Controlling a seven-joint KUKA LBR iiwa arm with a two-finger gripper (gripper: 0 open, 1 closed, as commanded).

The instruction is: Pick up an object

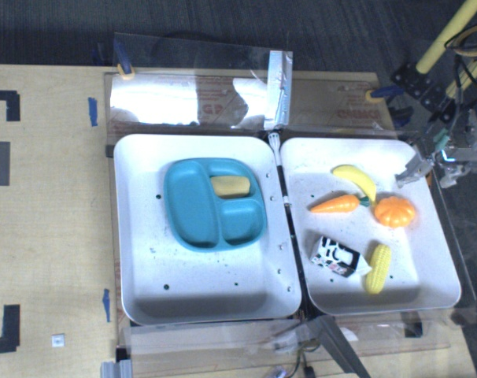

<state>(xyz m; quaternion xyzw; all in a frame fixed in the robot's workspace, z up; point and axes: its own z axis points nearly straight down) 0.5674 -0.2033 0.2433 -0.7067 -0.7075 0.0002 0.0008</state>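
I see the gripper (418, 168) at the right bin's (439, 290) far edge — near the pumpkin (394, 211) — jaw state unclear.

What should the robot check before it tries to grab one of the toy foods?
1. Gripper above right bin's far right corner, not over any toy: not ok.
2. Fingers open: cannot tell.
3. Pumpkin nearest, top uncovered: ok.
4. Carrot lies close to banana: crowded, not ok.
5. Corn beside black-and-white toy, its right side clear: ok.
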